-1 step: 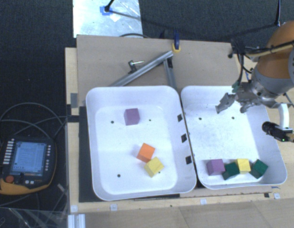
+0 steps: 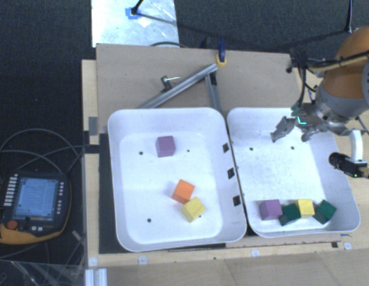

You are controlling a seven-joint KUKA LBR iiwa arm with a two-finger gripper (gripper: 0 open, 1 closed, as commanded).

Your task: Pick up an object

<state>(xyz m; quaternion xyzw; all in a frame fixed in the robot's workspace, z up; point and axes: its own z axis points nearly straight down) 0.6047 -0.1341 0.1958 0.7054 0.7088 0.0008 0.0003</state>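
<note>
While the claw (image 2: 294,130) hangs over the upper part of the right bin (image 2: 327,159), you can see its two fingers spread wide with nothing between them. Take the right bin as your landmark: every candidate object in it lies along its lower wall, well apart from the claw and below it in the view. There you have a purple cube (image 2: 270,208) at the left end of the row, a dark green block (image 2: 288,214) just beside it, a yellow cube (image 2: 306,207) touching that block, and a second green block (image 2: 325,210) nearest the bin's lower right corner. To the left of the right bin sits the left bin (image 2: 121,159), holding a purple cube (image 2: 165,146) near its upper middle, and an orange cube (image 2: 183,190) touching a yellow cube (image 2: 194,209) lower down. Both bins rest on the worktop (image 2: 250,70), and a teach pendant (image 2: 30,206) lies far left of the bins, off the worktop.
</note>
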